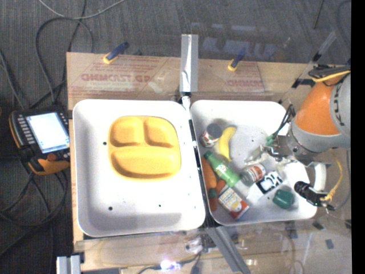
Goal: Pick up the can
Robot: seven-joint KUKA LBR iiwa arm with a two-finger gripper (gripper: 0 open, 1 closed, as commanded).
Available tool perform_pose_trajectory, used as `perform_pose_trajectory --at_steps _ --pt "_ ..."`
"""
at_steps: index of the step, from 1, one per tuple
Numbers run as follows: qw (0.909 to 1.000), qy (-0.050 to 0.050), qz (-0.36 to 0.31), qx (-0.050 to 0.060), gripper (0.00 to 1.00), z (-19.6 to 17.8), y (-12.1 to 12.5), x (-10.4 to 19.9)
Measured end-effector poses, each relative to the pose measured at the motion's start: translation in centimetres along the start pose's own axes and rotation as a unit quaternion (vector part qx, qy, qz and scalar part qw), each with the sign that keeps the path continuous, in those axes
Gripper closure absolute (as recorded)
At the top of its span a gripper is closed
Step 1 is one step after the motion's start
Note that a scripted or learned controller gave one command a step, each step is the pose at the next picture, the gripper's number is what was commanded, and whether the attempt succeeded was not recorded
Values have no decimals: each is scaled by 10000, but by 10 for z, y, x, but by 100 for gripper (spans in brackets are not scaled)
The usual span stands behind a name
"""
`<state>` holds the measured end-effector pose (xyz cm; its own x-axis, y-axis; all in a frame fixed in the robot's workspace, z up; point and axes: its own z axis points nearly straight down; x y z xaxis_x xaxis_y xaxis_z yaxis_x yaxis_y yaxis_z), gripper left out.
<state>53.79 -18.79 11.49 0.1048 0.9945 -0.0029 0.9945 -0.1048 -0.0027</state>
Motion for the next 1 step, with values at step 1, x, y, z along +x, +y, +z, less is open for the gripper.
perform_pose_trajectory --at_steps 1 --pt "9998 -19 -200 -50 0 25 -3 14"
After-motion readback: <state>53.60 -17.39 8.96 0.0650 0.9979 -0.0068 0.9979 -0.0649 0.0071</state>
